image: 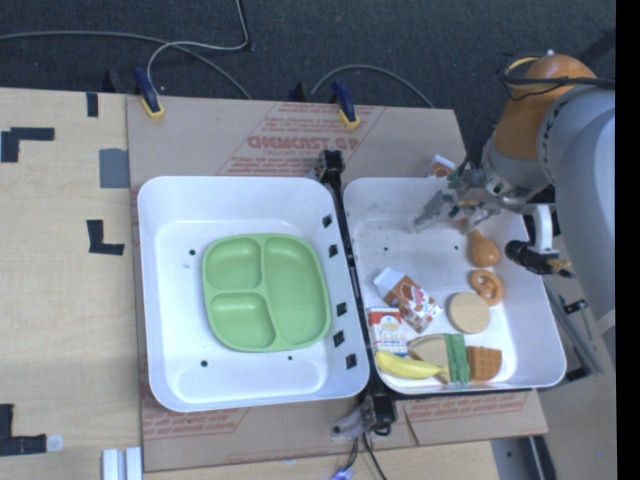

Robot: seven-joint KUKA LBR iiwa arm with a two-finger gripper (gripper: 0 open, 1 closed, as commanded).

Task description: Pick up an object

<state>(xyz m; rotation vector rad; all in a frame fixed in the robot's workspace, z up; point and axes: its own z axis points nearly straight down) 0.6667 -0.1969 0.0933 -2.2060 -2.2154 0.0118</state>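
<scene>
My gripper (432, 215) hangs over the upper middle of the right bin (400, 200), pointing down and to the left, with bare bin floor beneath it. Just to its right and lower lies a brown roll (484, 250). Below that come a small pretzel (487, 285) and a round pale biscuit (468, 313). A red and white packet (411, 303) lies at the bin's centre. Along the front wall are a banana (408, 366), a bread slice (430, 346), a green strip (456, 358) and an orange waffle piece (484, 363). Nothing is seen in the gripper.
The left bin (165, 268) holds a green divided plate (265, 293). A black divider (340, 258) separates the two bins. The arm's grey and orange body (545, 118) fills the upper right. Cables run across the back of the bench.
</scene>
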